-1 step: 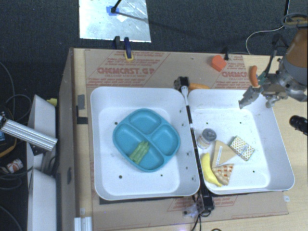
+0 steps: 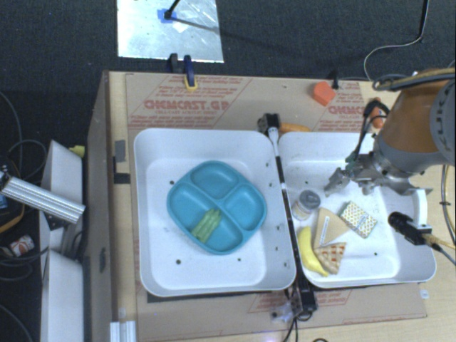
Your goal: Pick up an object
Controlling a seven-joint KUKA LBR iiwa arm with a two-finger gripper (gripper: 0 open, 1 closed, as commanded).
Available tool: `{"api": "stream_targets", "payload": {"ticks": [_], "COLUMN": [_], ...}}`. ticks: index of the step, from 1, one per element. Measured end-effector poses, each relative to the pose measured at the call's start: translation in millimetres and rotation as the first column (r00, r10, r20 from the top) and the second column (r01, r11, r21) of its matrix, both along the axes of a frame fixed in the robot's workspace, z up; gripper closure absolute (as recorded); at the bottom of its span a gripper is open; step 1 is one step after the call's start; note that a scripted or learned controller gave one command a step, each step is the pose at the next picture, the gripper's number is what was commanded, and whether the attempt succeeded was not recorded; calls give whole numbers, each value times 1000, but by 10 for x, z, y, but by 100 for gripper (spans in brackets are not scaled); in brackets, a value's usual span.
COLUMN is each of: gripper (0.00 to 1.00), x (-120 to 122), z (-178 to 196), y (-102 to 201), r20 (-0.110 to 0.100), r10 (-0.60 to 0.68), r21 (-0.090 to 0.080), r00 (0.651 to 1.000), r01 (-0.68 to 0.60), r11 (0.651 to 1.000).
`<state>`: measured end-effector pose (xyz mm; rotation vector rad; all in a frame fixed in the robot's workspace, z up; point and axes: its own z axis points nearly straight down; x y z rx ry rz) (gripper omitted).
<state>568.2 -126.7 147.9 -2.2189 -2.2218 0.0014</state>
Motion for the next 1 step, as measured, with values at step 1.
{"api": "stream_targets", "payload": {"ticks": [1], "gripper": [0], "x": [-274], "z": [-565], "y": [269], "r20": [28], "r10": [-8], "r21": [-21], "r00": [1000], "r01": [9], "r11": [1000]}}
